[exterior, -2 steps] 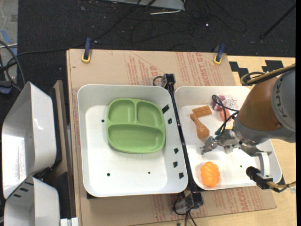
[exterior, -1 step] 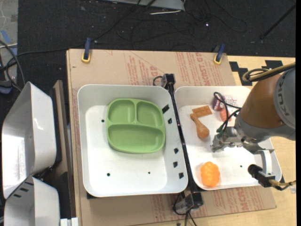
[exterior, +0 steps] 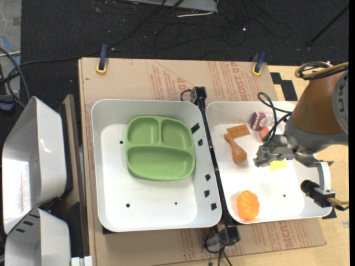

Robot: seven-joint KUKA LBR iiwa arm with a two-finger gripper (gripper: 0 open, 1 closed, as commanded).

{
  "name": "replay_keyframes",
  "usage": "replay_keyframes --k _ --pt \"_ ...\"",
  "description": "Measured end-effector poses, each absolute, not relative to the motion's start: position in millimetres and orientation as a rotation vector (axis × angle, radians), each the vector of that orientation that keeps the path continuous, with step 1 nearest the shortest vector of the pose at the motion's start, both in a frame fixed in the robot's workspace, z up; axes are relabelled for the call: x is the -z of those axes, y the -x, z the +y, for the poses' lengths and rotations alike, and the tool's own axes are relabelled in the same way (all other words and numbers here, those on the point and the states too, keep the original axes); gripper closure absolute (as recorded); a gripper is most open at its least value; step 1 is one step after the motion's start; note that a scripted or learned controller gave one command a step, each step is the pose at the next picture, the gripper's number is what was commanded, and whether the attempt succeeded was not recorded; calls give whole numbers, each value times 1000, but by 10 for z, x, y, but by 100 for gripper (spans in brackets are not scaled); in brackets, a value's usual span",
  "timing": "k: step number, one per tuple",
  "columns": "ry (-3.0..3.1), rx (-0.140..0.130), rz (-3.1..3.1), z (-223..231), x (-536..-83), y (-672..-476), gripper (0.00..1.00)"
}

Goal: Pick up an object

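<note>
Orange ball (exterior: pixel 248 204) sits free; gripper (exterior: pixel 266 155) hovers by yellow block (exterior: pixel 277 165), can't tell its state, so I'd center before descending.

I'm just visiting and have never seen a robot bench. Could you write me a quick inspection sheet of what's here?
Surface: cardboard-topped bench bearing left bin and right bin.
Job's things: green tray in left bin; orange object, brown utensil, purple item, yellow piece in right bin.
Clutter: nothing seen.
Grippers: gripper low over right bin, beside yellow piece.
Cables: black cables on the floor.
Surroundings: dark floor, white tubs at left.
</note>
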State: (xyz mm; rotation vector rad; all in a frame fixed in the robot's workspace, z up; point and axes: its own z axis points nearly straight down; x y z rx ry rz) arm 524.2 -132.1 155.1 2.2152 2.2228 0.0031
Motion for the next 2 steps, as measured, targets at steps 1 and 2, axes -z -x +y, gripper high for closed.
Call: replay_keyframes --k 1,2 --pt "-2214 -5 2222 -1321 -2186 -5270 100" --pt "-2215 -3 2223 -1321 -2386 -5281 100"
